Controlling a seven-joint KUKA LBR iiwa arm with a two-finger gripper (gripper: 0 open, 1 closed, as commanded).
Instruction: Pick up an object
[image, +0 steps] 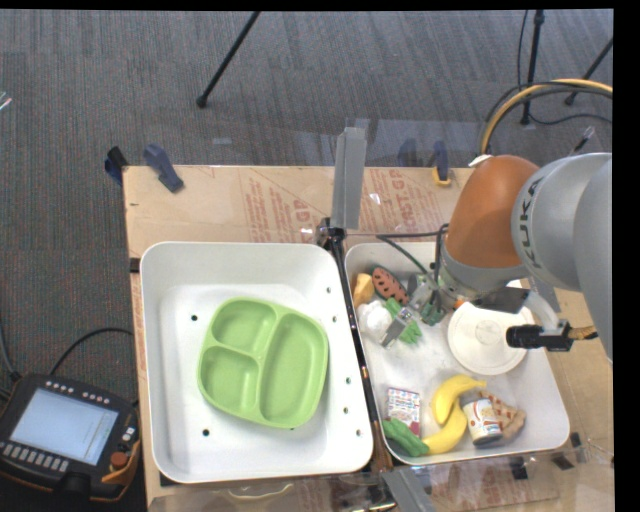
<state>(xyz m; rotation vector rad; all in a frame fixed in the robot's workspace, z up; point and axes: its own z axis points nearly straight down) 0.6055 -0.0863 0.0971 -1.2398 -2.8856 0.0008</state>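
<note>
While the gripper (403, 326) hangs low over the right bin (556, 400), I cannot tell how its jaws stand. Just beside it lie a white lump (374, 317) and a green piece (414, 335). Nearer the bin's front rim, the banana (450, 412) lies with its long axis slanting toward that rim, on bare white floor.

Glossy green plastic tray (264, 362); smooth white plastic bins (160, 300); bare plywood bench (230, 205).
</note>
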